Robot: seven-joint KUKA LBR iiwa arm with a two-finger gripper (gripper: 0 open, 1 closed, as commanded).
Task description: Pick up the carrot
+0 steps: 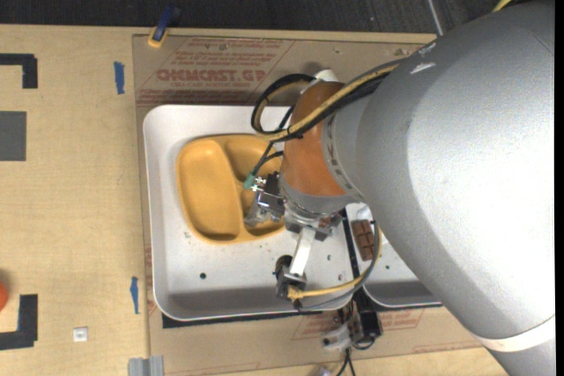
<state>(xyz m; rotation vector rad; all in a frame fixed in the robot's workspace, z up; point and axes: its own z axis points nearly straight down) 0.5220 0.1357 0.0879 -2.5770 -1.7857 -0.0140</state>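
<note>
The gripper [263, 200] is hanging low in the left-hand bin [176, 277], at the rim of a yellow dish [210, 189], seemingly reaching down for a grasp; whether it is spread or pinching anything I cannot tell. The arm is probably hiding the carrot, so the next move is calling for locating it first.

**Arm leaning in, wrist down**

The grey arm [458, 172] is leaning in from the right, its orange band [308, 156] is showing just above the wrist, and the gripper [263, 205] is hanging low, pointing down and leftward.
</note>
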